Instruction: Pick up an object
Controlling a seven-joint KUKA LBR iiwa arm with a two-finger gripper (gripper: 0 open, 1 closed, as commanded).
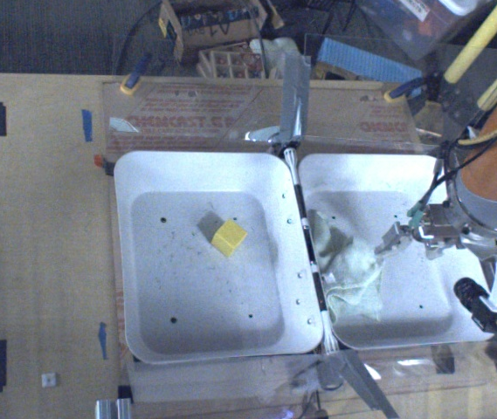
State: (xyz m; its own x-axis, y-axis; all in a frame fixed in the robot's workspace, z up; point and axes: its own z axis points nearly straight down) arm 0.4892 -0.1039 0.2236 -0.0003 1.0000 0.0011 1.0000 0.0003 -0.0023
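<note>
A yellow cube (229, 237) lies near the middle of the left bin (134, 260), touching a small grey block (210, 225) on its upper left. A crumpled pale green-white cloth (346, 271) lies in the right bin (423, 317), bunched against that bin's left wall. My gripper (390, 239) reaches in from the right over the right bin. Its tip hangs just beyond the cloth's upper right edge. Nothing shows held in it.
The grey arm with its orange band (493, 177) and dark cables fills the right bin's right side. Taped cardboard (231, 116) stands behind both bins. The wooden bench (38, 234) stretches to the left, with blue and black tape marks.
</note>
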